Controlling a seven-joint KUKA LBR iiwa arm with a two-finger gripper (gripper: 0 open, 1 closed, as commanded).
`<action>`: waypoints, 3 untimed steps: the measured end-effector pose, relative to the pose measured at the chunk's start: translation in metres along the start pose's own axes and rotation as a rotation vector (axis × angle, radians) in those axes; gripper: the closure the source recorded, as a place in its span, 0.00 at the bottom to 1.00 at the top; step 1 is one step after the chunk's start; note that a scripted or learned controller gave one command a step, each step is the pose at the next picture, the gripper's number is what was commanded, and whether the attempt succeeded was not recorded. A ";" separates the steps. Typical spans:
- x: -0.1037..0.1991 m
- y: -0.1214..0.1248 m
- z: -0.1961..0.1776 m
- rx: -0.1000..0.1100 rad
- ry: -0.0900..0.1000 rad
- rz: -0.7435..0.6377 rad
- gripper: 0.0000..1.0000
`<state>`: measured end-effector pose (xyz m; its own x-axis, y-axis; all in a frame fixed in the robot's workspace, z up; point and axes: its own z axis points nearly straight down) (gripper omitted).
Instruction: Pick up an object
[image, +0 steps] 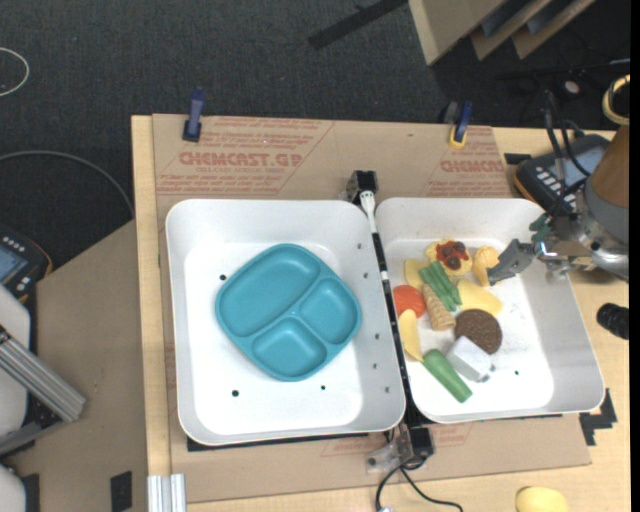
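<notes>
The right bin (560, 350) holds a heap of toy foods. Among them are a red and yellow piece (451, 252), a green pod (438, 281), a corn cob (439, 308), a red tomato (406, 298), a brown round cookie (478, 328), a white block (468, 357) and a green cucumber (447, 375). My gripper (508, 264) reaches in from the right and hangs low at the heap's upper right edge. It sits right beside a small yellow piece (485, 262). Nothing visibly sits in its grasp.
A blue divided plate (288, 312) lies in the left bin (190, 300). A black divider (380, 280) runs between the bins. Two clamps (193, 115) (460, 125) stand on the board's far edge. A yellow object (540, 499) lies off the bench at the front right.
</notes>
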<state>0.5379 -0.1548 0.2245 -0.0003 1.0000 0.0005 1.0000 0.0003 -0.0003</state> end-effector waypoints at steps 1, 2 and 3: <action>-0.032 -0.038 0.131 0.013 0.003 0.006 0.00; -0.021 -0.057 -0.086 -0.019 -0.006 -0.002 0.00; -0.003 -0.058 -0.266 -0.023 -0.007 -0.003 0.00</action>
<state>0.4804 -0.1582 0.4906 -0.0033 1.0000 -0.0066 0.9997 0.0035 0.0228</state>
